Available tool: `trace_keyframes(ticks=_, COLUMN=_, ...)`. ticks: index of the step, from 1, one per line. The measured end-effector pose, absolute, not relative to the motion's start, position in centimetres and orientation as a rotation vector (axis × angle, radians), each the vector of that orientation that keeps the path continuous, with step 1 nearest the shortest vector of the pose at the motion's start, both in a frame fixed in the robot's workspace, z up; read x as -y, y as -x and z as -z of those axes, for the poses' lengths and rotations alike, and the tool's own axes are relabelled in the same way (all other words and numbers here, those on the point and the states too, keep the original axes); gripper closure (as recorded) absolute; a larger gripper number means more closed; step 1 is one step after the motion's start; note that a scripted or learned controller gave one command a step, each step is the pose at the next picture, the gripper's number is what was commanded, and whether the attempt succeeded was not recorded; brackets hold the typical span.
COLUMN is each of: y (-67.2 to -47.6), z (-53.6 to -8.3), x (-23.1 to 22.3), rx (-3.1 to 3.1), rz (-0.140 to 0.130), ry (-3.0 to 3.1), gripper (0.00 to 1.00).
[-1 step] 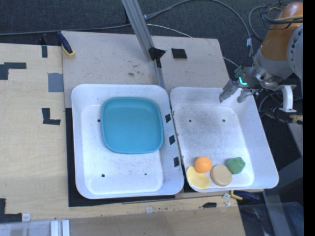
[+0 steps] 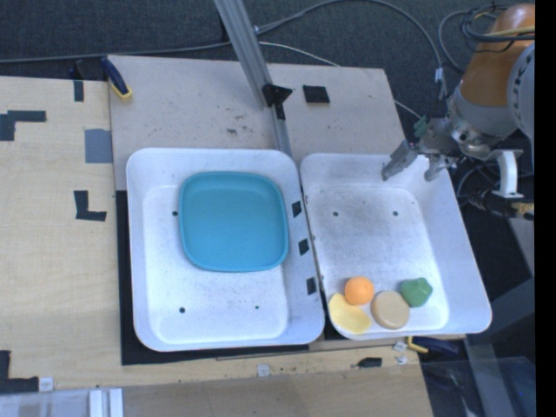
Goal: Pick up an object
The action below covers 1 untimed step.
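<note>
**Q:** Where are you in the job?

**A:** At the start, as I judge it. My grey two-finger claw (image 2: 410, 162) hangs over the far right corner of the shallow white right-hand bin (image 2: 382, 233), its 2 fingers spread apart with nothing between them. Nothing is picked yet.

**Q:** And what could you take?

**A:** 4 small things sit bunched at the near edge of that same bin: a small orange ball (image 2: 358, 290), a flat yellow rounded piece (image 2: 346, 316) in the near left corner, a tan round disc (image 2: 390, 309) and a green lumpy piece (image 2: 417, 291) to the right. The left-hand white bin (image 2: 152, 233) holds a square blue plastic plate (image 2: 233, 221).

**Q:** What does the next move call for?

**A:** I'd travel toward the near wall, well away from where I hang now, then descend over 1 piece. The green one looks easiest, since its right side is free. The ball, disc and yellow piece touch or nearly touch, so a finger could nudge a neighbour.

**Q:** Room to move?

**A:** The middle of my bin is bare floor, so the path is open. The near rim is tight against the cluster; I'd keep my fingers off that wall.
</note>
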<state>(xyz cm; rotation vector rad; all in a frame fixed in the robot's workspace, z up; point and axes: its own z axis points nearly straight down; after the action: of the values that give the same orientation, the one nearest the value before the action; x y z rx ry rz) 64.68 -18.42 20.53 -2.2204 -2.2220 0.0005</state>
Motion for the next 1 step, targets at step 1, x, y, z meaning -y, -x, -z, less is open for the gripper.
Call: trace_keyframes(ticks=1, y=-64.90, z=-14.56, x=17.61, rx=2.219, rz=-0.005, ry=2.217, gripper=0.00)
